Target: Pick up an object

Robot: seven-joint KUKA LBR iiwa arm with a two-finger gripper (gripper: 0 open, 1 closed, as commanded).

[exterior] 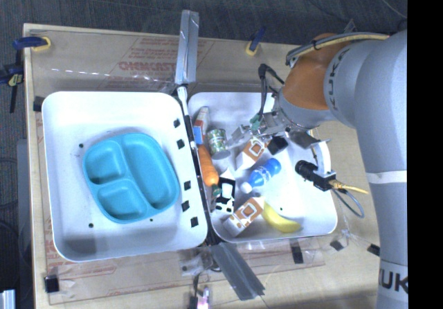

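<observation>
- Smooth blue plastic bottle with white cap [264,172] lies mid right-hand white bin [315,212], long axis slanting up-right, hemmed by orange carrot [208,166], small brown printed carton [253,150] and curved yellow banana [282,219].
- Pincer [257,129] hangs just above it near the carton; its opening cannot be told.
- Glossy blue three-compartment plastic tray [130,176] sits in the left-hand white bin [66,127], with bare floor around it.

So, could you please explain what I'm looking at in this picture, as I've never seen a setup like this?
This is one camera fixed above a bench, looking down at a slant. The big grey shape at the right is a robot arm with an orange band; its gripper reaches down into the right bin. That bin holds a clutter of small things: a carrot, a banana, a blue bottle, a small can and some cartons. The left bin holds a blue divided tray. The job is picking up an object; I cannot tell whether the gripper holds anything.
</observation>
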